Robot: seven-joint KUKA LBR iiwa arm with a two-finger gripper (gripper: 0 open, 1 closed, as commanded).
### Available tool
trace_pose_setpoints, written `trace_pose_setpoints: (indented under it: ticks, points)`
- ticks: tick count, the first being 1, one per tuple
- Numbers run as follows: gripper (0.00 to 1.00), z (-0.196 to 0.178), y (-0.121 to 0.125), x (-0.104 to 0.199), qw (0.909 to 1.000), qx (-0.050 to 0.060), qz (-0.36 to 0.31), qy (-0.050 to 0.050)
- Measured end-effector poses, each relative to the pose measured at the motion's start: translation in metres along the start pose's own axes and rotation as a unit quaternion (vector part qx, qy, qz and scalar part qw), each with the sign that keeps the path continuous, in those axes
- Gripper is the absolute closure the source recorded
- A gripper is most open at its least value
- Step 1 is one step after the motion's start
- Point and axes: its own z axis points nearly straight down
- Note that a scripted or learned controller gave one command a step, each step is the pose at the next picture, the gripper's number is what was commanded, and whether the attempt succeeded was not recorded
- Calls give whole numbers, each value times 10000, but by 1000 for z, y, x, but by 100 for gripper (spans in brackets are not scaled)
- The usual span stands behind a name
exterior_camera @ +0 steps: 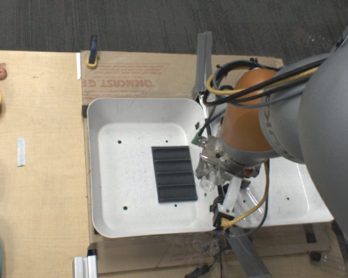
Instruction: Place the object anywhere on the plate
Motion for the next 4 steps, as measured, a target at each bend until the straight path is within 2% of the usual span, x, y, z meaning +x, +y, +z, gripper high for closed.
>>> trace_pose_setpoints:
  ticks: [1,2,3,4]
  points:
    - [100,-101,42,78,9970,-19,-778,1]
    - [100,-64,60,114,9490,-14,-3153,-3]
    - [100,15,81,121,9510,-19,-3091,0]
    - [100,-49,54,119,9041,-33,-4273,1]
